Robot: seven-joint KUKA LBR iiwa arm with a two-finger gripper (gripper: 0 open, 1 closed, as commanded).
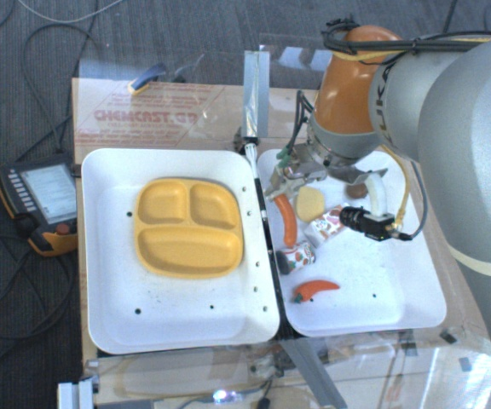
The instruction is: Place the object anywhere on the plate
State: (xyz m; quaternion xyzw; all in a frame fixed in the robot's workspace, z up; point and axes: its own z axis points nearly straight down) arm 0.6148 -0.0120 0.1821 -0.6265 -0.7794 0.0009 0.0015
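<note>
The gripper (290, 170) sits low at the right bin's (416, 309) upper-left corner; its grip state cannot be told, and nothing is visibly held. The orange sausage (287, 219) lies just below it, long axis running roughly up-down beside a pale yellow piece (310, 203). The yellow plate (189, 227) lies well to the left, in the left bin (109, 313).

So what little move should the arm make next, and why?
Probably a short drop straight down. The gripper hangs at the top left of the right bin, just above the orange sausage-like piece. The yellow plate in the left bin has nothing on it, so a pickup comes first.
</note>
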